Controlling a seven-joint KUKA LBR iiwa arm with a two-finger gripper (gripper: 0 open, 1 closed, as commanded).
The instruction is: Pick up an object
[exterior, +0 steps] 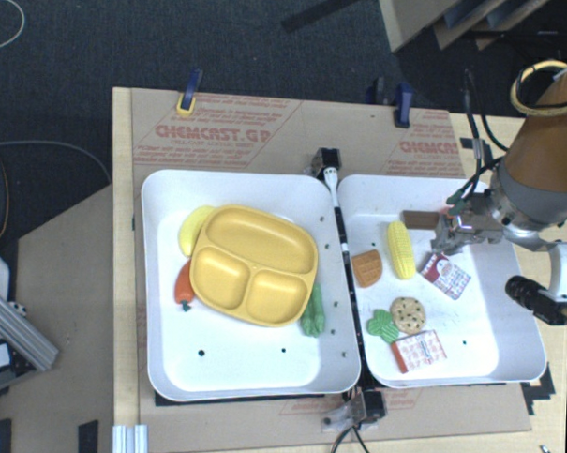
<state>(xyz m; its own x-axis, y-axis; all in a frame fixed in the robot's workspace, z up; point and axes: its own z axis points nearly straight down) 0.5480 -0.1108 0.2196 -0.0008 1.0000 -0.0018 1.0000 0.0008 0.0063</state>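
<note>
Objects for picking lie in two white bins that sit side by side on the desk (pixel 269 126). The arm (pixel 540 157) reaches in from the right over the right bin (pixel 513 344).

In the left bin (pixel 159 291) we see the largest thing, a yellow divided tray (pixel 254 265), lying tilted. It rests over parts of three smaller items. A yellow piece (pixel 193 228) pokes out at its upper left. A red-orange piece (pixel 184 287) sits at its left edge, and a green piece (pixel 313 314) sits at its lower right, near the bin's wall.

The gripper (pixel 444 239) hangs low over the upper middle of the right bin. We cannot tell whether it is wide or narrow, and we see nothing held in it. Just below it lies a red-and-white packet (pixel 447 276), and just to its left a corn cob (pixel 401 249) lies nearly upright in the view.

A second packet (pixel 419 351) lies near the front of that bin. A brown bread-like piece (pixel 366 268) lies beside the corn cob, close to the bin's left wall. Below them a cookie (pixel 408 315) touches a small green leafy piece (pixel 382 326).
</note>
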